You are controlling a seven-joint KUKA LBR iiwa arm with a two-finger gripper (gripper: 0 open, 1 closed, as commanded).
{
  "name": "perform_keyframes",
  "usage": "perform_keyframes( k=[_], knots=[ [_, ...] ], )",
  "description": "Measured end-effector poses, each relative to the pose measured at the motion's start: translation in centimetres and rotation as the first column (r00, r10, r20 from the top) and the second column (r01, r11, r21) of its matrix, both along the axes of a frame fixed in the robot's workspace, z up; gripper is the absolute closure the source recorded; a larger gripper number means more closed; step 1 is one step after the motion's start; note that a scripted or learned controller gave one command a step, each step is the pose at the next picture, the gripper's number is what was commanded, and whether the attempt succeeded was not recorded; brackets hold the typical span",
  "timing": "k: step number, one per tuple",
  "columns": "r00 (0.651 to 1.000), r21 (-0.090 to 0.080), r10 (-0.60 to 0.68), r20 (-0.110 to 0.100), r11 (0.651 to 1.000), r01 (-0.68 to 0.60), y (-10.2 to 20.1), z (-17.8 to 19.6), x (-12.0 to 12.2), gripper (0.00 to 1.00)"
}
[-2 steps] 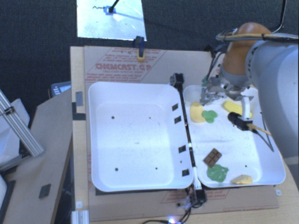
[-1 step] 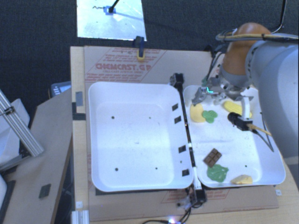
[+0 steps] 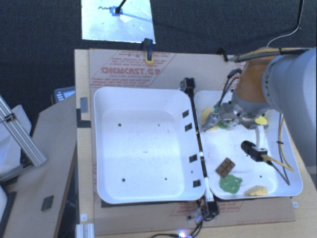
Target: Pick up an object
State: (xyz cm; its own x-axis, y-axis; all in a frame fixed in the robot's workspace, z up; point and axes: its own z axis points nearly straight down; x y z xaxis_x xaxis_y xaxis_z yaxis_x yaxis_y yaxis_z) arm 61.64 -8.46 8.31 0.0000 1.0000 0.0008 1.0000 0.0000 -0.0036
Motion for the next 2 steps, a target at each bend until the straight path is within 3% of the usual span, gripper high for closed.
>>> perform_keyframes(
  k=[1, 2],
  knots=[
    [1.0, -0.005, -0.005, 0.006, 1.0, 0.005, -8.5, 0.2, -1.2, 0.0],
    [1.0, 0.002, 0.0, -0.002, 1.0, 0.0, -5.4, 0.1, -8.5, 0.0]
  ],
)
